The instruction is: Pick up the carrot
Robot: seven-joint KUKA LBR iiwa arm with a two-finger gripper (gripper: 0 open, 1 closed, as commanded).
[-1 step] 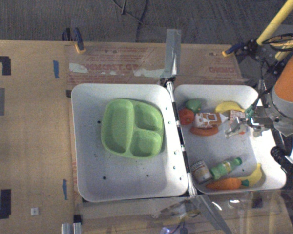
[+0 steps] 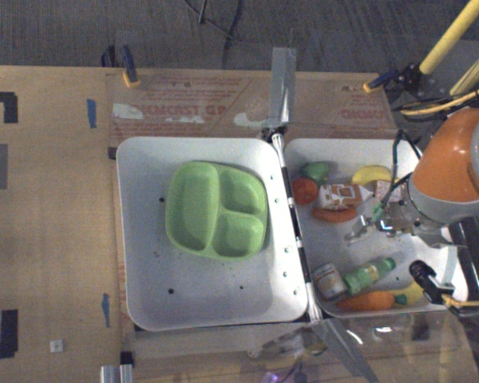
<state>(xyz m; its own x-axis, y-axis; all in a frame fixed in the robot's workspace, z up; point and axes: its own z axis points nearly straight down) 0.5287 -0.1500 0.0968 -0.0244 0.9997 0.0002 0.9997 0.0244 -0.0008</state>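
The carrot (image 2: 366, 301) is orange with a small green end. It lies flat along the front wall of the right bin (image 2: 455, 274), just in front of a green bottle (image 2: 370, 275). My gripper (image 2: 375, 223) hangs over the middle of the right bin, farther back than the carrot and apart from it. Below it is bare bin floor, and nothing visible is in its grasp. The grey and orange wrist (image 2: 451, 174) covers the bin's right side.
The right bin also holds a small can (image 2: 329, 279), a carton (image 2: 336, 196), a tomato (image 2: 304, 190), a green vegetable (image 2: 318, 170), a banana (image 2: 371, 174) and a yellow item (image 2: 413, 294). A green divided plate (image 2: 217, 210) lies in the left bin (image 2: 144, 278).
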